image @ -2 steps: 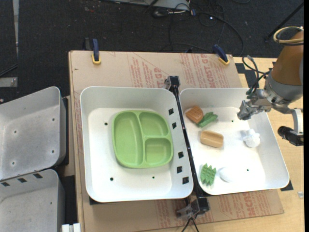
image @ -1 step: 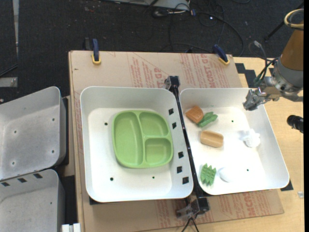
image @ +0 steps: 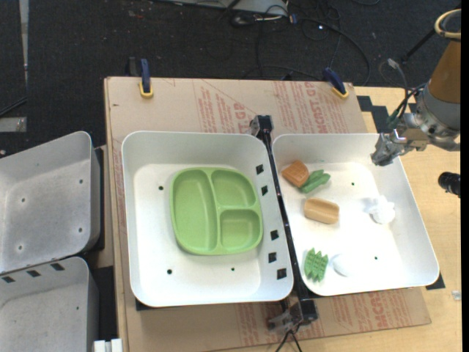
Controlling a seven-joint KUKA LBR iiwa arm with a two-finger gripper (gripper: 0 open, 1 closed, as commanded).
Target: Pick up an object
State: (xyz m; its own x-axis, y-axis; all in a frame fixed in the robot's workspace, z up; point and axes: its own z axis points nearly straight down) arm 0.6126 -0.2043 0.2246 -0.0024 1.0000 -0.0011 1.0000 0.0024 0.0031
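Note:
The right bin [image: 418,240] holds several small items: an orange-brown chunk [image: 295,173], a green pod-shaped piece [image: 316,181], a tan bread-like block [image: 322,210], a white crumpled piece [image: 381,210], a green ridged item [image: 316,263] and a small white object [image: 341,265]. My gripper [image: 384,152] hangs over the bin's far right rim, away from all of these items. Nothing shows between its fingers.
The left bin [image: 139,196] carries a green divided plate [image: 217,210]. A black divider with clamps runs between the two bins. Grey metal trays [image: 44,189] lie at the left. Cables cross the dark floor behind the bench.

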